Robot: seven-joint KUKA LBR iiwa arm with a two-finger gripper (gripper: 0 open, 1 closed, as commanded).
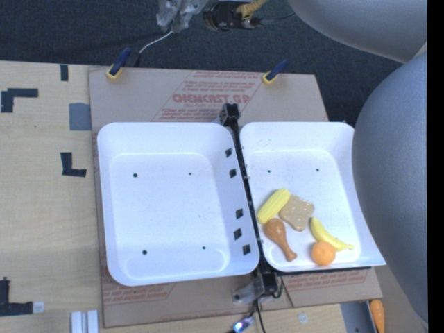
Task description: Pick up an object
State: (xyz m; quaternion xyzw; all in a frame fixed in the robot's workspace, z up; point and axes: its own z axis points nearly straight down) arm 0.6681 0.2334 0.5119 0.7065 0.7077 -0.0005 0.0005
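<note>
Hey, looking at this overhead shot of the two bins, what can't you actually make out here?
- Gripper: camera view, cut off by the top edge and blurred, so finger state is unclear.
- Right bin: its right rim is hidden by the grey arm.
- Orange and banana: whether they touch is too small to tell.

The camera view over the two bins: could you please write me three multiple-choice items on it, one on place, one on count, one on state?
1. Which bin holds the toy food?
A. the left bin
B. the right bin
C. both

2. How many items lie there?
A. three
B. five
C. seven

3. How does the gripper stand relative to the bins?
A. up above the far end, beyond the bench
B. inside the left bin
C. touching the banana

Key: 1 B, all lie in the right bin. 2 B: corn, bread, drumstick, banana, orange. 3 A, the gripper is at the top edge.
</note>
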